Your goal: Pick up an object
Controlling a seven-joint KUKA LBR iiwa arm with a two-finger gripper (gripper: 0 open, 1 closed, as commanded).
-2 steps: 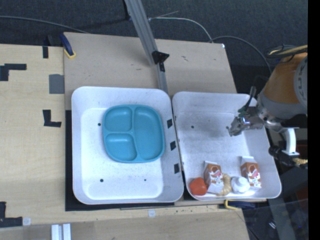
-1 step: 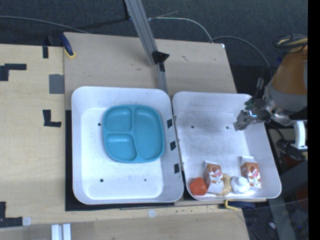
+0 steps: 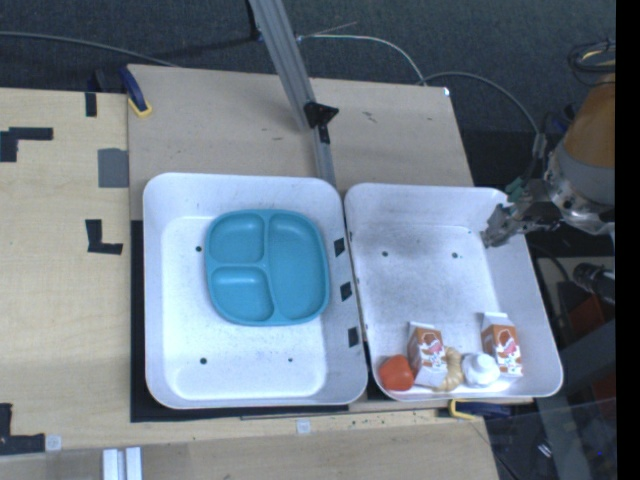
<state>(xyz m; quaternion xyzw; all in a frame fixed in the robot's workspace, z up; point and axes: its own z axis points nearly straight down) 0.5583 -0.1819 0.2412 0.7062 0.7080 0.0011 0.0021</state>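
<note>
Nearest, a red ball [image 3: 397,372], two small cartons [image 3: 428,352] and a white bottle [image 3: 482,369] are lying untouched along the right bin's [image 3: 420,258] front edge. Farther back, the end effector [image 3: 497,230] is hovering over the bin's right rim, carrying nothing; its grip I cannot tell. Picking is not yet begun.

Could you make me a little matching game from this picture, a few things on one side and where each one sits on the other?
Things:
1. teal divided plastic plate
2. small round orange-red ball
3. robot's gripper
4. metal pole

Places:
A. near corner of the right bin
B. above the right bin's right rim
C. inside the left bin
D. slanting over the bench beyond the bins

Pairs: 1-C, 2-A, 3-B, 4-D
</note>
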